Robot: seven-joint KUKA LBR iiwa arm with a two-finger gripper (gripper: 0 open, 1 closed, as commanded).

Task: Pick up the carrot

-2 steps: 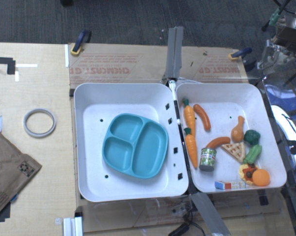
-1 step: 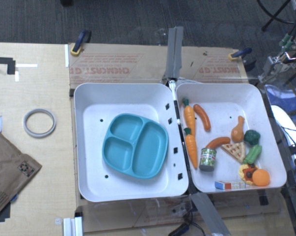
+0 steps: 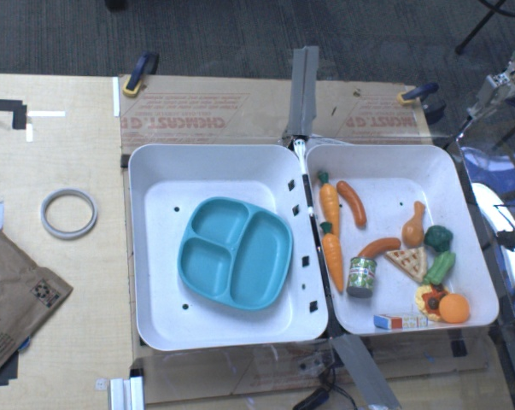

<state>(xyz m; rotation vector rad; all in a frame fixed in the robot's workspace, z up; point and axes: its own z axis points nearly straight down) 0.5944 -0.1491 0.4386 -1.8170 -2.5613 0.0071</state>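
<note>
Orange carrots hug the bin wall, so set your gripper, whose state you cannot tell, across one's middle.

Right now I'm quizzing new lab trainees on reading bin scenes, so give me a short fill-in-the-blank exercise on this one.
1. The blue divided plate lies in the ____ bin.
2. The plate has ____ compartments.
3. Two carrots lie along the right bin's ____ wall.
4. The small can stands right of the ____ carrot.

Missing words: left; three; left; lower
</note>
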